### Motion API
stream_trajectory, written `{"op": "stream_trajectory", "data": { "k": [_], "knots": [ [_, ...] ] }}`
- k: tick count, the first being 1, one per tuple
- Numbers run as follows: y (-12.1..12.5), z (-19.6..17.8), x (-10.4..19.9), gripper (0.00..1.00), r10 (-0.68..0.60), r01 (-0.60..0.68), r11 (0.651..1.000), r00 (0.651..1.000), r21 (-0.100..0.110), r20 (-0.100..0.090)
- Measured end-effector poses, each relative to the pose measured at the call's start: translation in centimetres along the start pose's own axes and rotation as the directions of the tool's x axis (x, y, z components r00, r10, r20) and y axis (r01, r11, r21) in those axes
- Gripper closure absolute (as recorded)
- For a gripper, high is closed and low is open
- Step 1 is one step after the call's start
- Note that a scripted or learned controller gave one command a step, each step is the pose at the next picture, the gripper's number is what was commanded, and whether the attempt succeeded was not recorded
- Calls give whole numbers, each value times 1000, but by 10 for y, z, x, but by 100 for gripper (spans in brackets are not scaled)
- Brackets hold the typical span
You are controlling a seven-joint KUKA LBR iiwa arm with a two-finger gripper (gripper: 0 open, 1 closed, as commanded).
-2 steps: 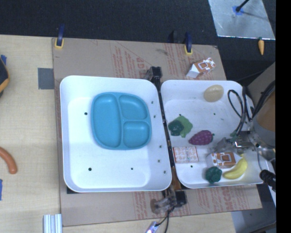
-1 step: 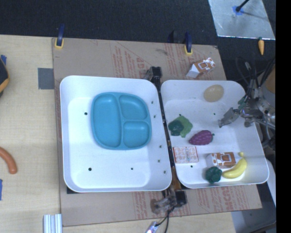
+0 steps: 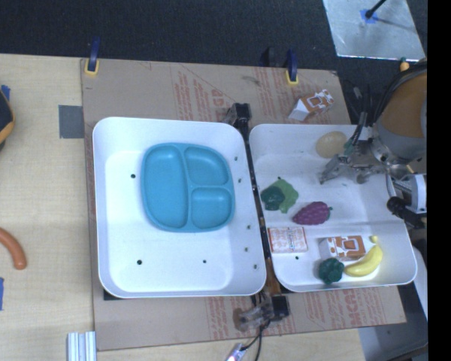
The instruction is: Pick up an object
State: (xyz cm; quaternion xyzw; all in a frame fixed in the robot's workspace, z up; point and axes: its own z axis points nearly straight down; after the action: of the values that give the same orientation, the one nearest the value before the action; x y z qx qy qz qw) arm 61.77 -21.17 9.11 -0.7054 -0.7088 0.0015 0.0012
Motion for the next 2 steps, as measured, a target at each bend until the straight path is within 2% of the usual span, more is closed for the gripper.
{"op": "stream_trajectory", "data": {
  "k": [1, 2],
  "knots": [
    [39, -1, 3, 0, 0, 0, 1000, 1000, -2, -1],
    [39, -1, 1, 0, 0, 0, 1000, 1000, -2, 0]
  ]
}}
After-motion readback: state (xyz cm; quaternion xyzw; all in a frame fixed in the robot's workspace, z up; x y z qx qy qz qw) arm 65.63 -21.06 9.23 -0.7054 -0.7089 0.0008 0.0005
